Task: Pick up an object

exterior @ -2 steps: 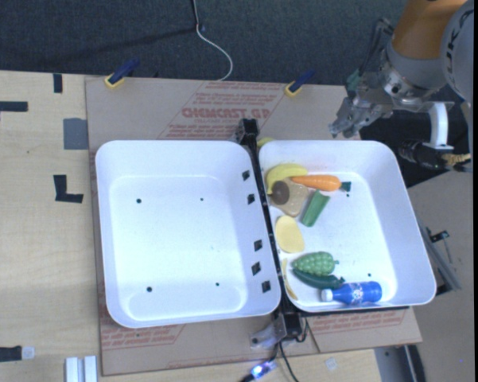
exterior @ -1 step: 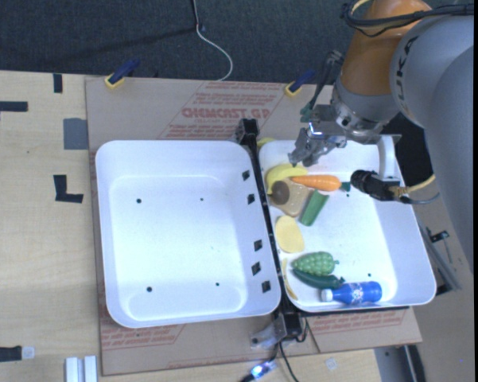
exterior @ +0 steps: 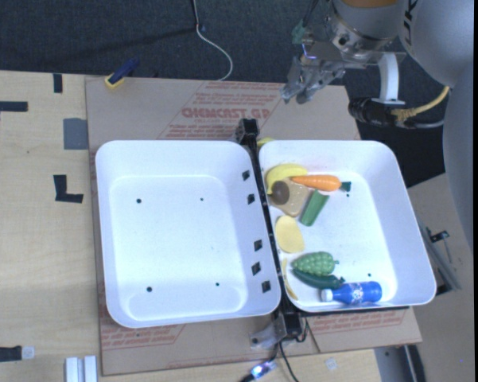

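The pick looks not yet begun. The gripper (exterior: 302, 86) hangs high above the bench behind the right bin (exterior: 382, 213), with nothing visible between its tips; whether it is spread or closed I cannot tell. All the toy food lies along the bin's left side: a carrot (exterior: 316, 183), a banana (exterior: 285, 175), a green pod (exterior: 314, 207), a blue bottle (exterior: 354, 294). Choosing, descending and grasping all remain

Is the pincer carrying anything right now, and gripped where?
Nothing visible in the pincer; it hangs above the cardboard beyond the right bin, whose toys lie untouched.
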